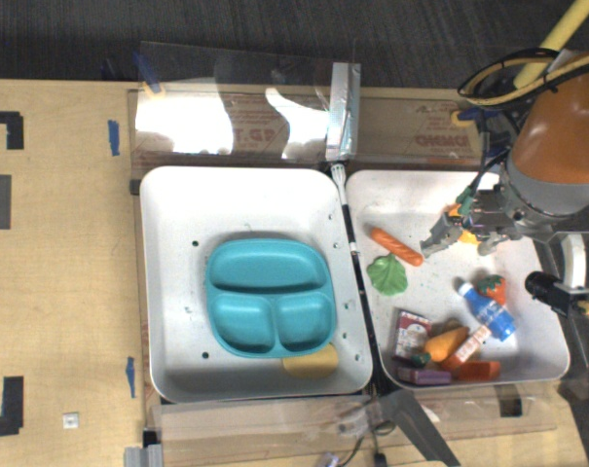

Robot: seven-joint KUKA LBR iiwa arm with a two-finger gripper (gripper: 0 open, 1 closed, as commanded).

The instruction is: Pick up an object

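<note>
My gripper (461, 243) hangs over the upper middle of the right bin (537, 353), its two grey fingers spread apart with nothing between them. Just left of its left fingertip (433, 244) lies an orange carrot (395, 246), with a green leaf toy (388, 274) below it. A blue bottle (488, 311) and a small red and green piece (491, 285) lie below the gripper. Several small toys are piled at the bin's front: a dark packet (409, 336), an orange piece (442, 343) and a red piece (474, 368).
The left bin (167, 261) holds a teal divided plate (270, 295) and a tan block (311, 361) at its front edge. A clear plastic wall (343, 110) stands behind the bins. The arm and its cables fill the upper right.
</note>
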